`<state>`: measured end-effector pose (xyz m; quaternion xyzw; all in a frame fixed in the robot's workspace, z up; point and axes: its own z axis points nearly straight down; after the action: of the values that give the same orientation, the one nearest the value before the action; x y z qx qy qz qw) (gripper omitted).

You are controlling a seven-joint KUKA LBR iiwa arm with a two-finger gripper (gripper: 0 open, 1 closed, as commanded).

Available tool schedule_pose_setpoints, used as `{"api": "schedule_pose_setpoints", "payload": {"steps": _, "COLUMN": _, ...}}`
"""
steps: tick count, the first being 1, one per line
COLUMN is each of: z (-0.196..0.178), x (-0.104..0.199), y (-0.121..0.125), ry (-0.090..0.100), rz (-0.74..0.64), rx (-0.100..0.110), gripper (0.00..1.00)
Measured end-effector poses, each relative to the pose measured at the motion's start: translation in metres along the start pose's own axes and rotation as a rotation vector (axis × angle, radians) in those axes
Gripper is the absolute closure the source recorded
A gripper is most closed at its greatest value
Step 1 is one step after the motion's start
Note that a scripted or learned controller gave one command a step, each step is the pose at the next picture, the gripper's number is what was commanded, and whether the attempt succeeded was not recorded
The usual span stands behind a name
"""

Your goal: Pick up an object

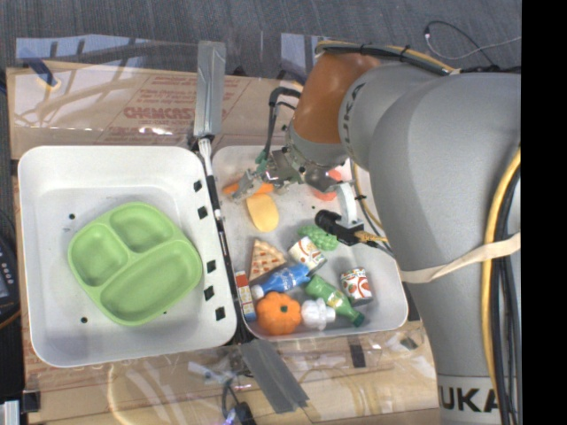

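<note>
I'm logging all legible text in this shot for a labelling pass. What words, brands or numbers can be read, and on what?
"UKA", white letters cut off at the frame's bottom, on the arm's base.
Red print on the cardboard behind the bins: blurred, unreadable.
Labels on the small can and the blue bottle: too small to read.

A robotics laboratory test cell. A grey industrial arm [425, 175] marked KUKA reaches over a bench [97, 104] lined with flattened cardboard, bearing two white bins [35, 237] joined by clips, with loose cables [443, 38] above grey carpet [133, 3].
</note>
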<state>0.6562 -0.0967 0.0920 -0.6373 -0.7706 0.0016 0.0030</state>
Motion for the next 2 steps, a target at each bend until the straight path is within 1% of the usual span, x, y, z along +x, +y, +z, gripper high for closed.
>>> {"api": "schedule_pose_setpoints", "payload": {"steps": 1, "z": -0.0003, "x": -0.0008, "y": 0.0000, "ry": -0.001, "rz": 0.033, "rx": -0.002, "gripper": 0.00}}
{"api": "schedule_pose_setpoints", "payload": {"steps": 2, "z": -0.0006, "x": 0.0005, "y": 0.0007, "ry": -0.002, "rz": 0.165, "rx": -0.006, "gripper": 0.00}}
